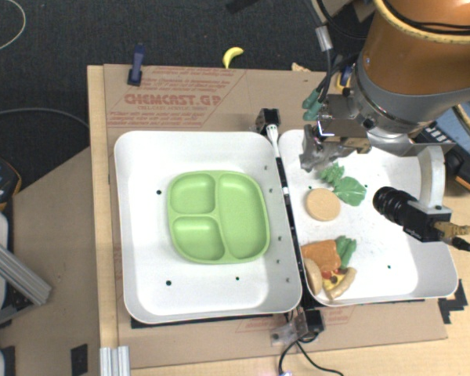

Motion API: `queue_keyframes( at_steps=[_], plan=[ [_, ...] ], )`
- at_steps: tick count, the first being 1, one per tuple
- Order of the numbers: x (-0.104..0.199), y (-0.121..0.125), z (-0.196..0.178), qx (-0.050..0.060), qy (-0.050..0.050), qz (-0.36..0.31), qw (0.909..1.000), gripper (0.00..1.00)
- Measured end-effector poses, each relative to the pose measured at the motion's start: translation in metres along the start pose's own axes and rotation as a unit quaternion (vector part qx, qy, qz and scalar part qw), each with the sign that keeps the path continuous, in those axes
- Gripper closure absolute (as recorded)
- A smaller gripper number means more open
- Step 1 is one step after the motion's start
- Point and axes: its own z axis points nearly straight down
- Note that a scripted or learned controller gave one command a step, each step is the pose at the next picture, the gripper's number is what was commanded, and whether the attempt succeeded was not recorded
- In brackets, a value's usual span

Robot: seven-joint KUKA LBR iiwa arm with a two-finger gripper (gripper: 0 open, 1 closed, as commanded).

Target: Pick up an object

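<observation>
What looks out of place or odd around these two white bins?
A small yellow banana-shaped toy lies outside both bins, by the far edge of the brown cardboard sheet. The other toy food sits in the right white bin, so this one looks strayed.

Smooth matt plastic green plate (glossy white bins), cardboard base.

Green plate fills the left bin's middle; bare floor rings it.
</observation>
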Motion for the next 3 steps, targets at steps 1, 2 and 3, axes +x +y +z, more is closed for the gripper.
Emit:
queue_keyframes(
  at_steps=[1, 2, 3],
  plan=[
    [0.018, 0.002, -0.124, 0.001, 0.000, 0.001, 1.0000, 1.00],
    [-0.052, -0.003, 0.012, 0.017, -0.005, 0.007, 0.9998, 1.00],
    [-0.027, -0.009, 0.184, 0.020, -0.003, 0.003, 0.9998, 1.00]
  ],
)
